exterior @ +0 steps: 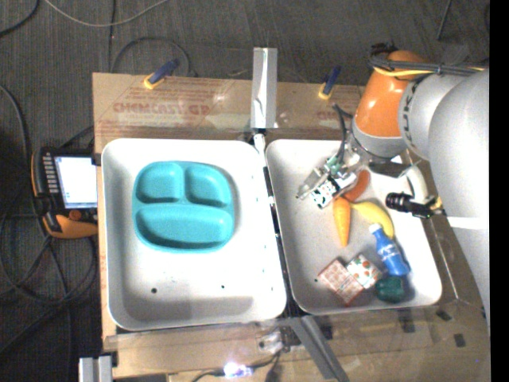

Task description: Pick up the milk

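A teal divided plate [186, 205] lies in the left white bin [119, 293]. In the right bin [290, 237], a carrot [342, 222] lies just beside a banana [374, 214], with a blue bottle [389, 252] and a dark green item [391, 290] toward the near right corner. A handheld pendant with a lit screen [65, 189] lies left of the bins, among cables on the floor.

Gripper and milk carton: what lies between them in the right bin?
In the camera view, the carrot lies between the gripper and the milk carton.
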`<state>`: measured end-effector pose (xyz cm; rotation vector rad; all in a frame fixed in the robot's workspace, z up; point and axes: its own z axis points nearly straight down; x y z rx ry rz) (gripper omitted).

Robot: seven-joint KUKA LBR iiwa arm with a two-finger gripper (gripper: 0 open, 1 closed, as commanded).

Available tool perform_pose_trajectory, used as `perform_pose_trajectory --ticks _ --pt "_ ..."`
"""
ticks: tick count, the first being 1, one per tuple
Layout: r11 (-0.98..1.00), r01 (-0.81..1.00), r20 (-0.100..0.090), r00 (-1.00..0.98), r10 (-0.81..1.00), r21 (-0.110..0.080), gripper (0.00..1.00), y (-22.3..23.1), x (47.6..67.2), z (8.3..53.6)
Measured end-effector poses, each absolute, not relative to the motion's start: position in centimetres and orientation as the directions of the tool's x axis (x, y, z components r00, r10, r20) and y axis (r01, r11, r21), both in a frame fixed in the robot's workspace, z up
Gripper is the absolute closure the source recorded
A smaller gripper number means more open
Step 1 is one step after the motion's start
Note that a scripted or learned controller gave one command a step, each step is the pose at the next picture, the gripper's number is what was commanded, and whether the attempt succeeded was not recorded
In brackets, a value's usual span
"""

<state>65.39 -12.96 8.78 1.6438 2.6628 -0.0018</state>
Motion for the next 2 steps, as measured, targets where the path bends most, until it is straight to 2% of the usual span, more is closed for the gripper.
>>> perform_pose_trajectory --ticks 1,2 --pt "0.443 0.896 -0.013 -0.443 0.896 0.007 0.0 -12.27 63.7 8.84" --pt "0.442 0.897 -0.012 -0.442 0.897 0.004 1.0 -12.31 63.72 9.51"
